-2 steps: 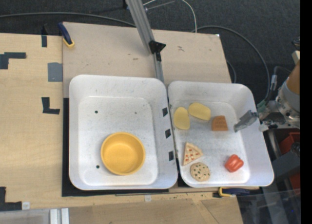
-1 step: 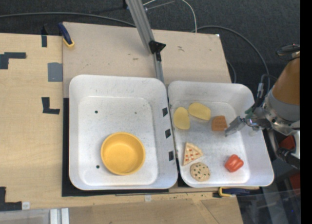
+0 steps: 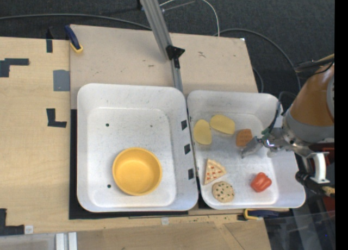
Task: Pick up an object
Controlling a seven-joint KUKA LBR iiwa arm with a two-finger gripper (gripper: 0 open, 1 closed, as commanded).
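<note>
The right bin (image 3: 234,100) holds several toy foods: two pale yellow pieces (image 3: 203,132) (image 3: 223,124), a small brown piece (image 3: 244,136), a pizza slice (image 3: 213,171), a cookie (image 3: 223,191) and a red pepper (image 3: 261,182). My gripper (image 3: 251,148) is low inside this bin, reaching in from the right. Its tip lies just below and right of the brown piece, close to it. I see nothing lifted off the bin floor.
The left bin (image 3: 87,98) holds a yellow bowl (image 3: 137,170) near its front. A grey metal pole (image 3: 157,20) slants down from the top to the bins' shared edge. The arm's orange-banded body (image 3: 314,110) hangs over the right bin's right rim.
</note>
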